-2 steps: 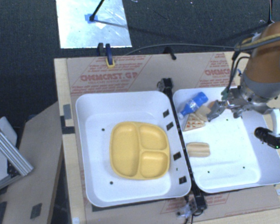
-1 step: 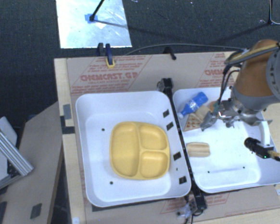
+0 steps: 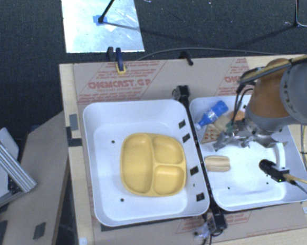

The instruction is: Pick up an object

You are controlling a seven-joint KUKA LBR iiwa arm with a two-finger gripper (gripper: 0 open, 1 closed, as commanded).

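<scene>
A yellow plate with three compartments lies flat in the middle of the left bin, and everything else is placed from it. The right bin sits just to the right of the plate's bin, with their long rims touching along a dark seam.

The arm comes in from far right of the plate, grey, with its orange band bent over the upper part of the right bin. The gripper hangs low in that bin, to the right of the plate and about level with the plate's upper half. From this slant I cannot tell how far open it is, and nothing can be seen held in it.

Three loose things lie between the plate and the gripper. A blue bottle lies on its side to the upper right of the plate, tilted, near the top corner of the right bin. A patterned packet lies just below the bottle, to the right of the plate's top edge, and the gripper's tip is just beside it or over its right end; I cannot tell whether they touch. A beige block lies on its side directly right of the plate's middle, close to the seam between the bins and a little below the gripper, apart from it.

Both bins rest on a brown cardboard sheet with red lettering that runs out above the plate
</scene>
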